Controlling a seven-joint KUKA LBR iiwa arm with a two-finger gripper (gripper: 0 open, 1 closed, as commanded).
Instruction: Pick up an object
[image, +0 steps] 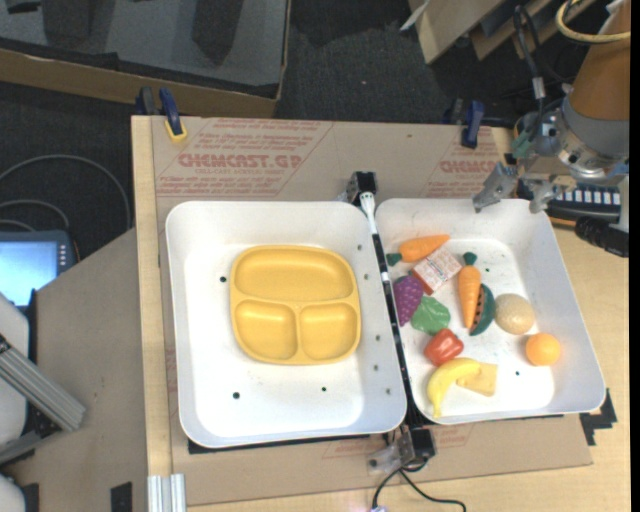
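My gripper (515, 194) hangs above the far edge of the right bin (570, 300), its two fingers spread open with nothing between them. Below it the bin holds toy foods: a carrot (424, 246) lying near the back, a second carrot (469, 292) standing lengthwise, a small red-and-white packet (437, 270), purple grapes (407, 296), a green leafy piece (431, 315), a red pepper (444, 347), a banana (450, 378), a beige egg-like ball (515, 313) and an orange (543, 349). All lie apart from the gripper.
The left bin (200, 300) holds a yellow three-compartment plate (295, 303). A black divider strip (383, 290) runs between the bins. Blue clamps (172, 112) hold the cardboard sheet at the back. The arm's orange band (605, 75) is at the upper right.
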